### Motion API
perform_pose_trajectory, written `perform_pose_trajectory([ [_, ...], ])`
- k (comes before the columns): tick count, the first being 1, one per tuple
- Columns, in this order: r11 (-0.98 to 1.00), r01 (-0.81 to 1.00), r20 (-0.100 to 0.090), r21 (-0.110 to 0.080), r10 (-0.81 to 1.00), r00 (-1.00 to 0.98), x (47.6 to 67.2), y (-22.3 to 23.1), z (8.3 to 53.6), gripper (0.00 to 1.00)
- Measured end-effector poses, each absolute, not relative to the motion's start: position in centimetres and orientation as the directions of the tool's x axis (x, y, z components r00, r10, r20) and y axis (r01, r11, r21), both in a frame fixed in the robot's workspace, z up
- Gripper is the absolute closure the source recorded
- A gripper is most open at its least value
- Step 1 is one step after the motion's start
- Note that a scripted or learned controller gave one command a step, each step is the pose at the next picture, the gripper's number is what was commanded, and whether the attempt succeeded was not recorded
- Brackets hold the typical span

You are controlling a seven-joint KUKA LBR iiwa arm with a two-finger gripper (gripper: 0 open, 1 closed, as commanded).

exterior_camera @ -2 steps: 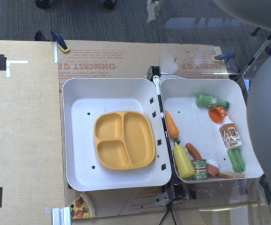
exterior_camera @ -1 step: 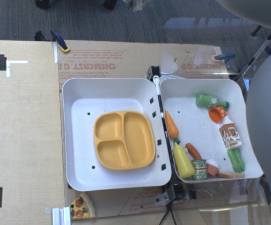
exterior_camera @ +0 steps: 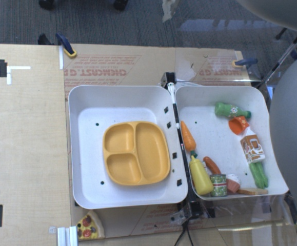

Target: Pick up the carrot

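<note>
Carrot (exterior_camera: 187,136): lying tilted in the right bin (exterior_camera: 263,109), hugging its left wall, well down-view from the gripper (exterior_camera: 170,6) and slightly to view-right of it. Sitting just beyond it, farther from the gripper: yellow bottle (exterior_camera: 200,176), tip nearly touching the carrot's lower end; red sausage (exterior_camera: 212,165) near. Resting off toward the bin's far side: green bottle (exterior_camera: 230,110), carton (exterior_camera: 252,148). Lying in the left bin (exterior_camera: 79,137): yellow divided plate (exterior_camera: 136,152), apart from everything.

Hanging high with the arm (exterior_camera: 271,4), gripper nowhere near the carrot; opening too blurred, cannot tell. Judging step: pre-approach, nothing grasped. Needing next: travelling over the carrot, aligning across its narrow width, descending while clearing wall and bottle.
</note>
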State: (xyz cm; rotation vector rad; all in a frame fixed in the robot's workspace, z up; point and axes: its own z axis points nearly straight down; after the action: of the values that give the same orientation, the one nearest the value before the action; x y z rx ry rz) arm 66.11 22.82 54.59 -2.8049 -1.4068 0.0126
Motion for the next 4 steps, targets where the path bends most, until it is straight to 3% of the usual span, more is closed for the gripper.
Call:
perform_pose_trajectory([
  [1, -0.596, 0.803, -0.006, -0.010, 0.803, 0.596, 66.18, 22.90, 55.33, 1.00],
  [2, -0.597, 0.802, -0.006, -0.010, 0.802, 0.597, 66.19, 22.87, 55.33, 0.00],
  [3, -0.594, 0.804, -0.007, -0.013, 0.804, 0.594, 66.25, 22.96, 56.08, 1.00],
  [4, -0.594, 0.804, -0.007, -0.014, 0.804, 0.594, 66.25, 22.96, 56.08, 0.00],
])
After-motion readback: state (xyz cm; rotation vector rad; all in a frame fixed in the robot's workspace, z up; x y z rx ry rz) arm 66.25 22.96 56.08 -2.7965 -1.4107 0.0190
